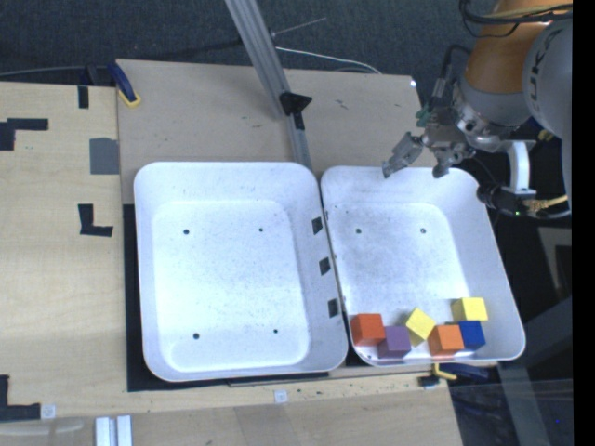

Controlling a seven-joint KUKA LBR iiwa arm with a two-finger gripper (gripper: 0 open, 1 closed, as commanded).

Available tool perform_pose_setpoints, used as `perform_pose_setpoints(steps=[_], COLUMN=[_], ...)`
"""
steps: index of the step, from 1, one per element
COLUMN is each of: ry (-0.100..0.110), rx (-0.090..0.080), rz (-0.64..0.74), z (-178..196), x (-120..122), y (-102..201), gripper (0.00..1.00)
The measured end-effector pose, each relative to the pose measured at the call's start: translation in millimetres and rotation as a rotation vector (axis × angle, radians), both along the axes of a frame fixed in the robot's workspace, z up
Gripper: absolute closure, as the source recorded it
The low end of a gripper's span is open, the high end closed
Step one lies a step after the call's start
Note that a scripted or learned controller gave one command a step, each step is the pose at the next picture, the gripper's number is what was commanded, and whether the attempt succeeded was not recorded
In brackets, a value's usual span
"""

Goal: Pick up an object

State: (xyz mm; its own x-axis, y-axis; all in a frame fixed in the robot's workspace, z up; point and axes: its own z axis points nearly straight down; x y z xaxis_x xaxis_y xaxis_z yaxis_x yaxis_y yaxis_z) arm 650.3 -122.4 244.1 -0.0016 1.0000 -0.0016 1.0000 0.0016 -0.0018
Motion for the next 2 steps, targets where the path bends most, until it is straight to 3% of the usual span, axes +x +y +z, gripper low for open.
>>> perform_pose_setpoints(steps=[1, 2], ry=[0.000, 0.005], rx=[0.000, 0.004], rz=[0.002, 0.003], z=[10, 1], x=[0, -82], y=[1, 65], gripper=[1.00, 1.00])
